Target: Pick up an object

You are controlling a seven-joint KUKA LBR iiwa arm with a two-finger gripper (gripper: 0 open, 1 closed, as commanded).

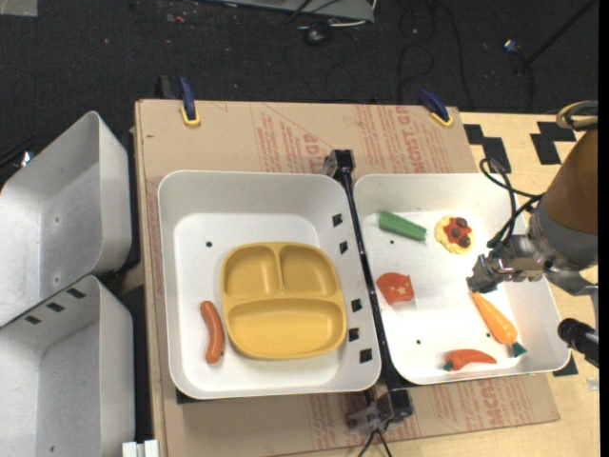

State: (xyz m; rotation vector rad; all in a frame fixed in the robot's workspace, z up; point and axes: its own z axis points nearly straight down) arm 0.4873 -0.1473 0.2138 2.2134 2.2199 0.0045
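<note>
- We see two white bins side by side on a brown board [285,131]; the left bin [181,255] and the right bin [533,350] touch along a black divider in the middle.
- In the left bin lies a yellow plate [283,300] with three compartments, and just beside its left edge lies a sausage [213,331], close to the front left corner.
- In the right bin we count five small things: a green piece [402,225] near the back, a small yellow tart [455,233] with dark and red berries to its right, a red piece [396,288] near the divider, a carrot [496,319] on the right side, and a red pepper [467,358] near the front wall.
- The arm comes in from the right, and its gripper [485,276] is low over the right bin, just above the upper end of the carrot and below the tart.
- The gripper looks dark and small from here, so we cannot tell how its jaws stand, and we see nothing held between them.
- The carrot lies tilted, with its green end toward the front right corner.
</note>
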